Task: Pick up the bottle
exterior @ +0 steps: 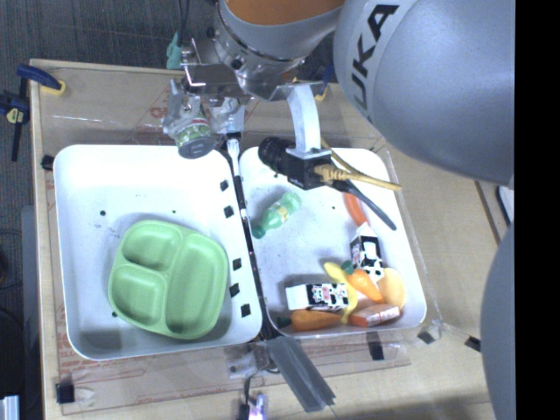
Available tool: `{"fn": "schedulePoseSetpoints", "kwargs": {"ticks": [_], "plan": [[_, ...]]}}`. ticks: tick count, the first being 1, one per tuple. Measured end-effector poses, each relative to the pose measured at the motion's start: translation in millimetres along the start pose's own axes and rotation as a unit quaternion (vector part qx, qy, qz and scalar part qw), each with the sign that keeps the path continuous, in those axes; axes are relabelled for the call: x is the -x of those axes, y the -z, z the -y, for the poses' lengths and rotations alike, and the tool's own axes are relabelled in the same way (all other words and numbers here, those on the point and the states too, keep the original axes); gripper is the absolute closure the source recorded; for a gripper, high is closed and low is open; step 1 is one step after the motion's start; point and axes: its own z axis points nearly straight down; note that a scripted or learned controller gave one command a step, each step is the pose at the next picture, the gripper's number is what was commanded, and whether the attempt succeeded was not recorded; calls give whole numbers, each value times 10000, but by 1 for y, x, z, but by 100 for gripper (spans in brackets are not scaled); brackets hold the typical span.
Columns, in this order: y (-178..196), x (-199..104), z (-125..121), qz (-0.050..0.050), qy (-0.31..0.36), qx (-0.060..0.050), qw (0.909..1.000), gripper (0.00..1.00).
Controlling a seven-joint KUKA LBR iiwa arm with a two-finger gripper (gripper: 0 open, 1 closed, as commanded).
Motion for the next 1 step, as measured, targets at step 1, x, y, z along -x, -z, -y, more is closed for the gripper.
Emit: {"fn": "schedulePoseSetpoints", "kwargs": {"ticks": [1], "plan": [[-133,-67,-5,9,-187,-12,9998,100]]}}
